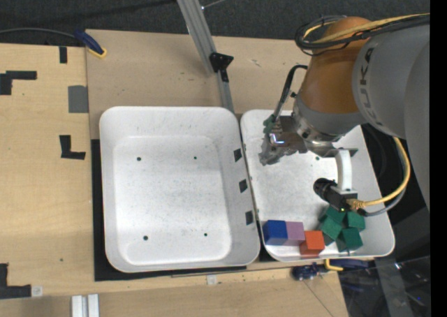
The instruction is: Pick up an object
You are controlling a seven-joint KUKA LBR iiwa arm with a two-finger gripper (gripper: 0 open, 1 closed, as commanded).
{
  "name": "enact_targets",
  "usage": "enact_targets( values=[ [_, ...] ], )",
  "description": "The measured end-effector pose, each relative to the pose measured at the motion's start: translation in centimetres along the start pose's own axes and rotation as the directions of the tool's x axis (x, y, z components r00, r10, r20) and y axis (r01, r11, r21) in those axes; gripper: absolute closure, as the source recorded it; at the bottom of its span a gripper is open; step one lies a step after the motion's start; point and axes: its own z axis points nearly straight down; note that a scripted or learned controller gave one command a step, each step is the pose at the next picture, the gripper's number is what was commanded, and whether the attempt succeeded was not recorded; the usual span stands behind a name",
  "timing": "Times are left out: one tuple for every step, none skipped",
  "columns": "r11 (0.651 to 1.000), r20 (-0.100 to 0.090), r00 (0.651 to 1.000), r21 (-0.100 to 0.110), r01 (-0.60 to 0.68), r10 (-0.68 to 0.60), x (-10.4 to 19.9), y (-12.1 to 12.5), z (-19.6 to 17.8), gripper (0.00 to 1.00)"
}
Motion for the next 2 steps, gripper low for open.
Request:
enact_targets(
  values=[
    [1.0,0.0,1.0,0.001,0.0,0.0,4.8,1.2,1.1,1.0],
    [1.0,0.001,1.0,0.001,-0.003,0.003,9.2,1.1,1.4,1.0]
  ],
)
